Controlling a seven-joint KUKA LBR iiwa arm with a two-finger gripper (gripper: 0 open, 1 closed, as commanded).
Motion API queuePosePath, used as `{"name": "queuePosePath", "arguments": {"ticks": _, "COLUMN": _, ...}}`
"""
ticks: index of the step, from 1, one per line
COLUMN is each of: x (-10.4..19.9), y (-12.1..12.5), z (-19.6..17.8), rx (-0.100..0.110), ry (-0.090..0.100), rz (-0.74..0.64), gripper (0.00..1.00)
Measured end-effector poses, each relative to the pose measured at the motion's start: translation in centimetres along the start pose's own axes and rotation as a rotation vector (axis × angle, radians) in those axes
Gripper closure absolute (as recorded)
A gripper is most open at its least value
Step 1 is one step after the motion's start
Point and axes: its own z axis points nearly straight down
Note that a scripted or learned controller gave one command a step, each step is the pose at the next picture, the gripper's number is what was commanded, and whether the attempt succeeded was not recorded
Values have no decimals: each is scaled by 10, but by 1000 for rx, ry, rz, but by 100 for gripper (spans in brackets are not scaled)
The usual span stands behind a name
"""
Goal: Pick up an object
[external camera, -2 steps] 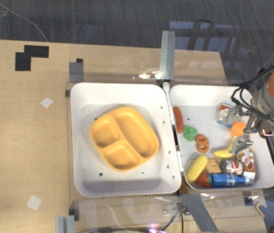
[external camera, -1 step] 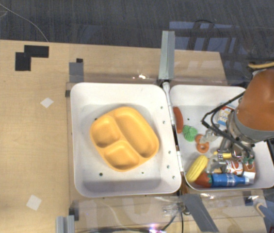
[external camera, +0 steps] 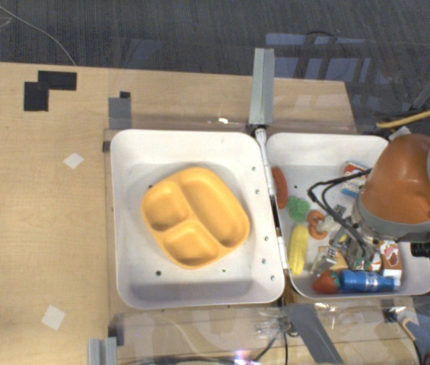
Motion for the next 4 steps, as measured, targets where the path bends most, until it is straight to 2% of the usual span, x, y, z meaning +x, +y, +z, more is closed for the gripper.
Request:
{"name": "queuePosePath", "arguments": {"ticks": 1, "x": -42, "y": -12, "z": 1, "rx": 2, "ry": 0, "rz": 318, "gripper": 0}}
{"name": "queuePosePath", "arguments": {"ticks": 2, "x": -37, "y": -28, "z": -53, "rx": 8, "ry": 10, "rz": 519, "gripper": 0}}
{"name": "queuePosePath", "arguments": {"ticks": 3, "x": -68, "y": 26, "z": 0, "rx": 1, "ry": -2, "rz": 745, "gripper": 0}}
{"name": "queuePosePath", "arguments": {"ticks": 4, "x": -68, "y": 26, "z": 0, "rx": 0, "ry": -3, "rz": 745, "gripper": 0}}
